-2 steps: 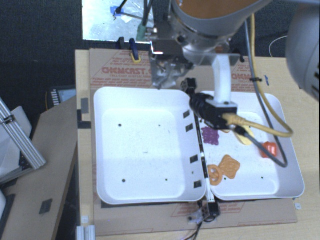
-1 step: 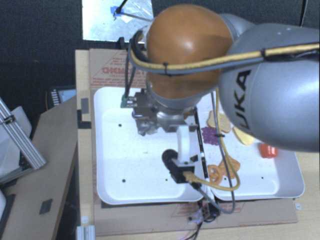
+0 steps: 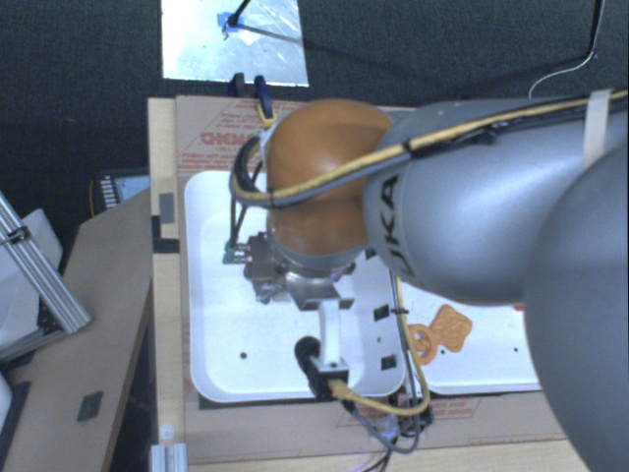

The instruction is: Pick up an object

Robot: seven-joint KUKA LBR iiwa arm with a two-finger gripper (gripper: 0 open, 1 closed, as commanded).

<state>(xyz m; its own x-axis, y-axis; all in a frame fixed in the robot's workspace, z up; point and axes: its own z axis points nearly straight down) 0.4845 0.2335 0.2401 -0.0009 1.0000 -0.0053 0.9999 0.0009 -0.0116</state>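
Observation:
The grey arm with its orange band [image 3: 319, 180] reaches in from the right and hangs over the left white bin [image 3: 211, 293]. My gripper [image 3: 295, 278] points down into that bin below the band, and its metal body hides what lies under it. A flat tan-orange object [image 3: 444, 330] with a looped end lies in the right bin [image 3: 491, 367] near its left side, to the right of the gripper and apart from it. A small red bit [image 3: 518, 308] peeks out from under the arm further right.
Both bins rest on a cardboard sheet [image 3: 211, 136] on the bench. A shiny foil sheet [image 3: 236, 28] lies at the back, an aluminium rail [image 3: 39, 278] stands at the left, and loose cables [image 3: 383, 419] hang over the front edge.

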